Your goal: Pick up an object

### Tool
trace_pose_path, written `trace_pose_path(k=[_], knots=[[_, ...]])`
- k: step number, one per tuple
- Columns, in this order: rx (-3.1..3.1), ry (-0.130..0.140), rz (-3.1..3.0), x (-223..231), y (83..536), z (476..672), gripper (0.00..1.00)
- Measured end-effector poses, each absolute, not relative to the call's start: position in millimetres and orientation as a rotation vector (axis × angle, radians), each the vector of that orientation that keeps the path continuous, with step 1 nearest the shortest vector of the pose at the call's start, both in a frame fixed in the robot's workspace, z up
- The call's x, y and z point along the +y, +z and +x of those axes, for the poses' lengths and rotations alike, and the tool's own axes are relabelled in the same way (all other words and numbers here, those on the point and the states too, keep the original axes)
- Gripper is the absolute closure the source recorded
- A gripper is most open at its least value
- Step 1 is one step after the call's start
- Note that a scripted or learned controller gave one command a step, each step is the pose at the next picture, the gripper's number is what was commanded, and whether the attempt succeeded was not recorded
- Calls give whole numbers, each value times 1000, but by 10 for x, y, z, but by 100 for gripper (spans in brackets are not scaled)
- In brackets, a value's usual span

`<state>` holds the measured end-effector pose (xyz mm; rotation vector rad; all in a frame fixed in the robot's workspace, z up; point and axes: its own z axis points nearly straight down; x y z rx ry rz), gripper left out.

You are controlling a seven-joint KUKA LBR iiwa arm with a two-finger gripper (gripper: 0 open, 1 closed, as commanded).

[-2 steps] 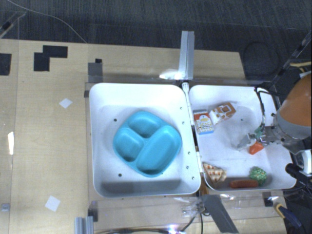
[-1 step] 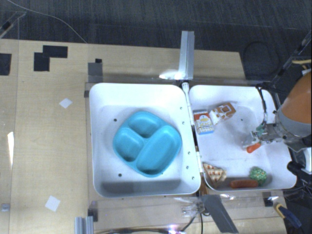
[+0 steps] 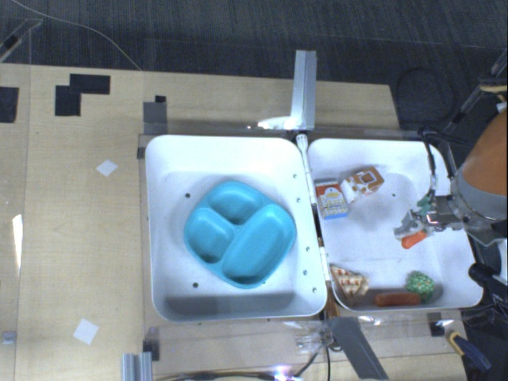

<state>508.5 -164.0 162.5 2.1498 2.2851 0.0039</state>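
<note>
Carrot (image 3: 412, 240): lies in the right bin (image 3: 397, 151), by its right wall, just under our tool (image 3: 427, 219).
Tool: low over the carrot; we cannot tell how it is set.
Done: we reached the carrot.
Left: grab and lift.
Room: wall close on the right, bare floor to the left.

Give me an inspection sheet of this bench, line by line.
Surface: wooden bench bearing left bin and right bin.
Job's things: right bin holds two small cartons, orange carrot, broccoli, sausage, waffle piece.
Clutter: blue divided plate in left bin.
Grippers: gripper low over the carrot; grasp unclear.
Cables: thin wire on the dark floor; black cable by the wrist.
Surroundings: dark carpet, black markers on the bench.
</note>
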Motion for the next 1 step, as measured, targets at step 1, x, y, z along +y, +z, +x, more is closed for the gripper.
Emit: trace_pose_path(k=[1], knots=[[2080, 4, 2349, -1288, 2703, 4884, 100]])
